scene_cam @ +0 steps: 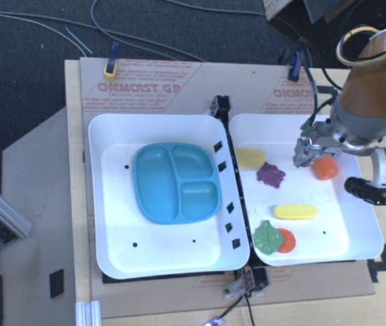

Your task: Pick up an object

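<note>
Right bin [355,250], near edge — a green leafy toy [266,237] overlapping a red-orange round piece [286,241], both close to the divider between the bins

Right bin, middle — a yellow corn cob [294,212] lying flat, long axis running left to right, ends pointing at the divider and at the bin's right wall; it stands apart from its neighbours

Right bin, further back — a purple grape cluster [271,174], and just beyond it a pale yellow piece [250,157] beside the divider

Right bin, far right — an orange round object [326,168], no clear long axis, sitting just beside the gripper [309,153]; this reads as the likely target. The arm reaches in from the right, gripper low over the bin floor. The state of the jaws cannot be told from this slant, and nothing is seen held

Left bin [104,236] — a blue divided tray [177,182], lying flat

Step judged: approach, grasp not yet made. Next move calls for centring over the orange object, then closing and lifting — a round shape may roll off
</note>
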Robot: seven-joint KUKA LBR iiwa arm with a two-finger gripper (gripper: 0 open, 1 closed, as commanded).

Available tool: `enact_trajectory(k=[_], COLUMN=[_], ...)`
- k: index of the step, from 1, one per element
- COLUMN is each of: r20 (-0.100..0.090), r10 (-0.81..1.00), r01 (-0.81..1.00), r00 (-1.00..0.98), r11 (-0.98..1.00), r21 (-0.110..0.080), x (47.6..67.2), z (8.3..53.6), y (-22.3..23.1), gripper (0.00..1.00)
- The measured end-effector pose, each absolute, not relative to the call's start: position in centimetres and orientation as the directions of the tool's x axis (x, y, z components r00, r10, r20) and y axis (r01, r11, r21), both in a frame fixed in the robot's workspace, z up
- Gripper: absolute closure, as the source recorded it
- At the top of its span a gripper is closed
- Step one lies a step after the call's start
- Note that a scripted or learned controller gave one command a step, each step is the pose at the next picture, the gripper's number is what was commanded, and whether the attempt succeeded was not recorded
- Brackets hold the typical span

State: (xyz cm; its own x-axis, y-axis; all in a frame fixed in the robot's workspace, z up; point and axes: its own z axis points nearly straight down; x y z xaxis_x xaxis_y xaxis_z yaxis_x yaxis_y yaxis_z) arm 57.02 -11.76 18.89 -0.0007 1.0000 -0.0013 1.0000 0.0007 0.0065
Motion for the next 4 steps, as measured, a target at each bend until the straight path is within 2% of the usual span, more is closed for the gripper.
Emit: enact_trajectory(k=[2,4], r20=[-0.001,0.002], r10=[1.000,1.000], r01=[1.000,1.000], r00=[-0.002,-0.005], r11=[0.002,0.005], r21=[0.005,-0.003], x=[56.6,54.4], z=[28.2,27.5], y=[-11.2,-0.9], gripper=[1.00,1.00])
